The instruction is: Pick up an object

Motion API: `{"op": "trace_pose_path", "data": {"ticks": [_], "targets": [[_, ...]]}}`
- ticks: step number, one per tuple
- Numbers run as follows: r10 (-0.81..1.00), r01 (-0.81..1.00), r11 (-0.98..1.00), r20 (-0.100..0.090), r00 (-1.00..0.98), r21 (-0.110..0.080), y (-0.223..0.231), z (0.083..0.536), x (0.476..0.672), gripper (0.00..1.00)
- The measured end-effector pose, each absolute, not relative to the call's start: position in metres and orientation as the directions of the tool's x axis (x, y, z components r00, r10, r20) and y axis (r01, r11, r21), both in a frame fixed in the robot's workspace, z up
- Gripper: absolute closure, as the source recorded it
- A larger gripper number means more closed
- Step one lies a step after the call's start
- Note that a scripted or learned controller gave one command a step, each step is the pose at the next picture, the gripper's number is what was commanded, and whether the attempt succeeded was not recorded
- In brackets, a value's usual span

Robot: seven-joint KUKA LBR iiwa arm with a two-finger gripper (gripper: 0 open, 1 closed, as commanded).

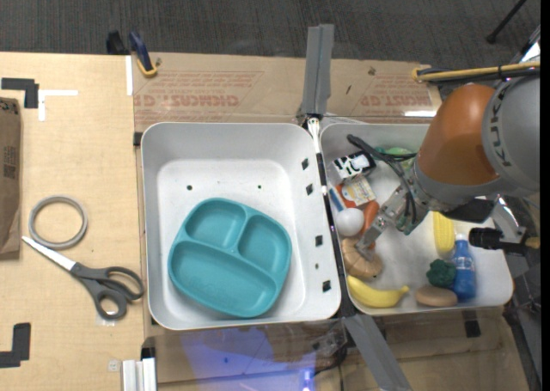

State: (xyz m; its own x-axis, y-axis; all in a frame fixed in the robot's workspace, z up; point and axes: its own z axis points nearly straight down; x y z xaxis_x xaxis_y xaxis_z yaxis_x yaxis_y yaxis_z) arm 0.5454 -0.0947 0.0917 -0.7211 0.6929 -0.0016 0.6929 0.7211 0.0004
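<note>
Tan, lumpy potato-like piece (362,262) sits right under the gripper (371,241) in the right bin (494,295), looks firm, light, slightly rounded—best pinched across its narrow middle; whether the gripper is spread, I cannot tell.

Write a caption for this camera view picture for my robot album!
Robot arm lowers its end effector into the right bin of toys, beside a teal divided plate in the left bin.
</note>
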Motion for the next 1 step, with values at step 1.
{"op": "trace_pose_path", "data": {"ticks": [1], "targets": [[0.692,0.692,0.722,0.000,-0.722,-0.002,-0.0951,0.1006,0.5449,1.00]]}}
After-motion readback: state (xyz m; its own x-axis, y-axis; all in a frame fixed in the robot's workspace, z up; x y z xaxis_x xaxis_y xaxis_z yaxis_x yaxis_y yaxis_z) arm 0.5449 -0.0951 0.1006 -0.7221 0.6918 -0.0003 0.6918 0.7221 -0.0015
